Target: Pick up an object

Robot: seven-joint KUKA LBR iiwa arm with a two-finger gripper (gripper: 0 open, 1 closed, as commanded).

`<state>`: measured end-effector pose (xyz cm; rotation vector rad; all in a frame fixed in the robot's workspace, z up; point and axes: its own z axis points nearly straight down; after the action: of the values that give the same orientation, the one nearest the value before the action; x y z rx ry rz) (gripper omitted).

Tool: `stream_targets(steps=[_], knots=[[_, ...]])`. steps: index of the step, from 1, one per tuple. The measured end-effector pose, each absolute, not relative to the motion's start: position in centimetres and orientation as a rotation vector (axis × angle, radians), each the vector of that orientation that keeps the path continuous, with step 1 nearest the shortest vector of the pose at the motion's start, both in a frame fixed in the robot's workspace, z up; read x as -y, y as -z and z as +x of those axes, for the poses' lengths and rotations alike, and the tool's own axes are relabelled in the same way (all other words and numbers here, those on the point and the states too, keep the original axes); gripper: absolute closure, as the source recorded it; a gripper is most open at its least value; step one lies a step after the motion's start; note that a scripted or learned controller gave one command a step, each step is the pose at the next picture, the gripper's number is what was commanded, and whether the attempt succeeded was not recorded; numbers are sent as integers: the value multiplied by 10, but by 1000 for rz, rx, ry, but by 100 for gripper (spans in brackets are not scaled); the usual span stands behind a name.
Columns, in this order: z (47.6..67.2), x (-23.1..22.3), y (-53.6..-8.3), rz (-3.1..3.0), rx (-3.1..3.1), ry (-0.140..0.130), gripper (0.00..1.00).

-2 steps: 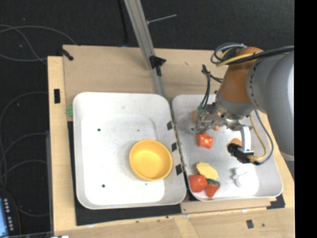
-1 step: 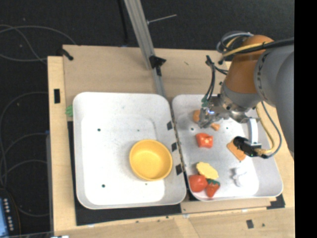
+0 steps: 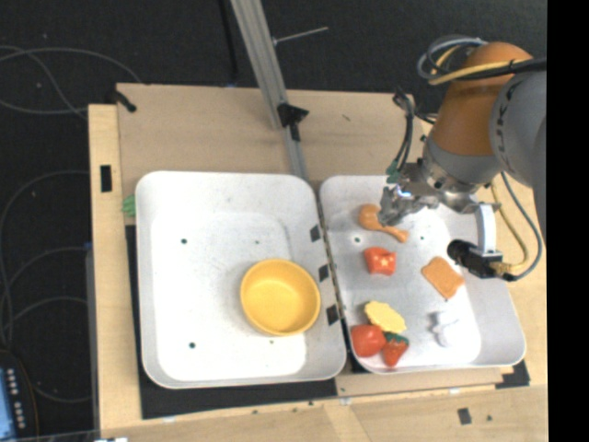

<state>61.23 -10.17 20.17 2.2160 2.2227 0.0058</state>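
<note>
We see the gripper (image 3: pixel 396 203) low over the right bin (image 3: pixel 497 334), beside an orange toy (image 3: pixel 379 220) lying on the floor; nothing is lifted yet, and its grip we cannot tell.

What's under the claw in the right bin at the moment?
The claw sits over an orange spoon-like piece at the back of the right bin. Its rounded end and one tip stick out; the middle is covered, so contact can't be judged.

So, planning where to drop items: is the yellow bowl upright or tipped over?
Upright. The yellow bowl sits in the left bin with its round opening facing up, rim fully visible, nothing seen inside.
</note>
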Motion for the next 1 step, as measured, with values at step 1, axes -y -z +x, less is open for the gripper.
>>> stream_targets(steps=[1], knots=[[611, 110, -250, 2216, -2220, -7, 100]])
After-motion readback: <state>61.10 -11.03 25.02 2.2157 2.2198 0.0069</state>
